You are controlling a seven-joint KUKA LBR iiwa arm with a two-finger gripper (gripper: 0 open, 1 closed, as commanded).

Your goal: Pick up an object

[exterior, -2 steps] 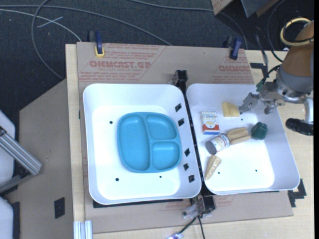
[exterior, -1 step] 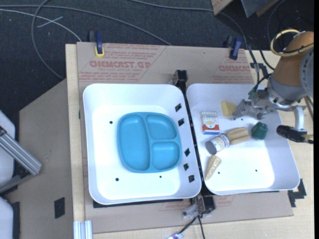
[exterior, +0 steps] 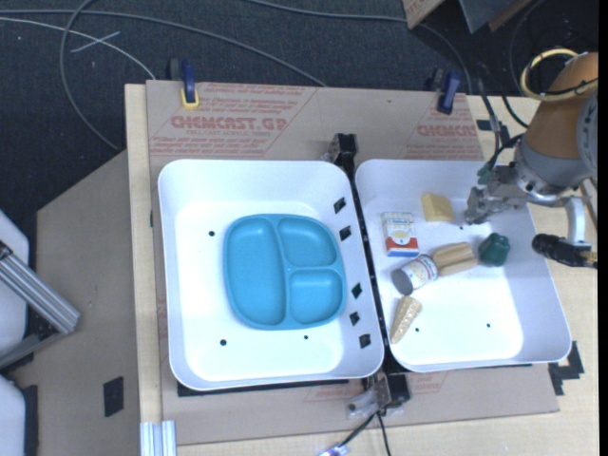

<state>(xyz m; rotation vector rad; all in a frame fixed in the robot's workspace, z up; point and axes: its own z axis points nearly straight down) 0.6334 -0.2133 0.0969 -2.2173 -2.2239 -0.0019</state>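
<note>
Bright, even overhead light with soft faint shadows, mild glare on white bins point(exterior: 180, 255), slightly soft focus

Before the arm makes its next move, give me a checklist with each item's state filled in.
1. End effector over the right bin: ok, near its upper right part.
2. Object held between the fingers: cannot tell.
3. Nearest targets apart from each other: ok, the yellow block and the green object lie separately.
4. Small box unobstructed: ok.
5. Cylinder free of neighbours: not ok, close to the cone.
6. Blue divided plate out of the way: ok, in the left bin.
</note>
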